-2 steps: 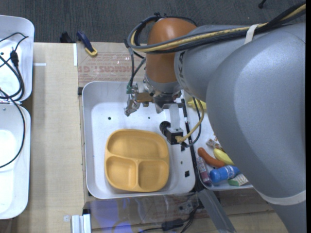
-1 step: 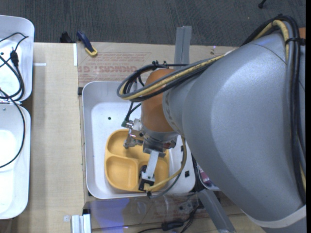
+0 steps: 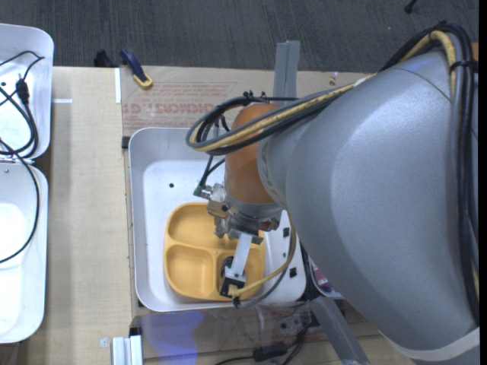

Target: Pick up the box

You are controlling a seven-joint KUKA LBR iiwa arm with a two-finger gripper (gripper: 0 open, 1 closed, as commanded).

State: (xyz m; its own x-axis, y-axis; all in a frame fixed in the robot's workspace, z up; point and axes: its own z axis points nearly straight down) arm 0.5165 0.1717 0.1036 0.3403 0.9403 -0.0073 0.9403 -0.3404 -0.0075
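Observation:
A yellow shallow box (image 3: 186,261) with two or three compartments lies in the lower half of the white bin (image 3: 156,177), near its front wall. My gripper (image 3: 237,233) hangs over the box's right part, low and close to its rim, below the orange wrist band. The wrist and cables hide the right side of the box. No object shows in the gripper's grasp.
The grey arm covers the right bin and most of the right side of the view. A small printed item (image 3: 320,281) peeks out under the arm. A blue and yellow clamp (image 3: 135,68) lies on the bench behind the bin. White trays with black cables (image 3: 19,105) sit at the far left.

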